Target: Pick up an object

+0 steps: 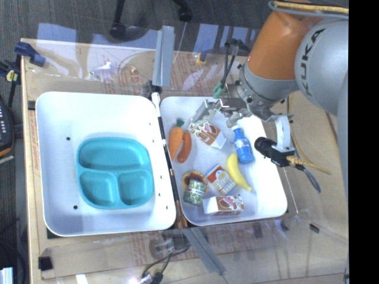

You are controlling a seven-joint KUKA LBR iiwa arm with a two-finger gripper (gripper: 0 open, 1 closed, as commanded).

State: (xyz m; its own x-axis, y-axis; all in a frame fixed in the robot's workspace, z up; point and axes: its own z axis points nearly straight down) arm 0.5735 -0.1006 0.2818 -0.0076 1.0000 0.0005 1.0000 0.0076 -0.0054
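Gripper (208, 112) hangs spread over a carton (206, 133) near the right bin's (269, 201) back edge, holding nothing. Carrot (179, 144) and bottle (241, 146) crowd close; a finger could land on a neighbour and miss.

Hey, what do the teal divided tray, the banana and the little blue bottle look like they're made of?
The teal tray: probably molded plastic, with a smooth, slightly glossy, uniform color and rounded compartment walls. The banana: likely toy plastic, an even yellow with a soft sheen and no blemishes, though a real one can't be ruled out. The blue bottle: seemingly plastic, glossy with a white cap.
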